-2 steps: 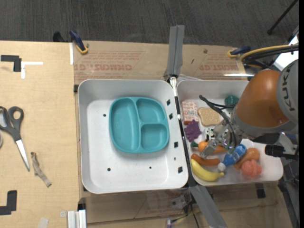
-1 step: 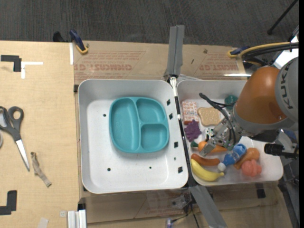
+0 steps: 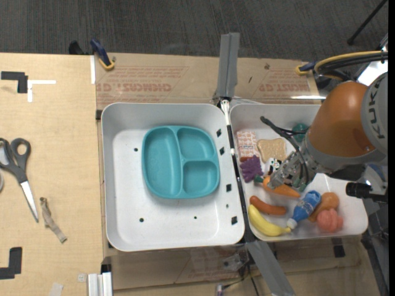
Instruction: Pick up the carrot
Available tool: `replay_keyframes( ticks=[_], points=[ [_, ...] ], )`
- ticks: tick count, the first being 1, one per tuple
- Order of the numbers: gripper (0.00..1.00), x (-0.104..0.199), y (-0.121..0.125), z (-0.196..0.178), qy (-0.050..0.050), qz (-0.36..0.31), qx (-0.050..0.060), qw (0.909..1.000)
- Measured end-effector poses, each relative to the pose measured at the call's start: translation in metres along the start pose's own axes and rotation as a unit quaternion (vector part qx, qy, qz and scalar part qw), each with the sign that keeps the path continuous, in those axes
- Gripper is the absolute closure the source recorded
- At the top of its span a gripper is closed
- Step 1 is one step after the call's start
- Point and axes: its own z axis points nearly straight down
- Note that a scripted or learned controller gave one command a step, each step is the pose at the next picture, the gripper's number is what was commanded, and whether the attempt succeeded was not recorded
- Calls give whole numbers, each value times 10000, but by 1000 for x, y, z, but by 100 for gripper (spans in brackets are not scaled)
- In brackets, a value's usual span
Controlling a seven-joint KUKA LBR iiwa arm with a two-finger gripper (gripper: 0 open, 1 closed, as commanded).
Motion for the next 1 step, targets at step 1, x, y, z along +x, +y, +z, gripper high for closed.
replay_keyframes(
  ticks=[1],
  points=[
    [100,57,24,-74,173,-783,101,9967]
  ],
)
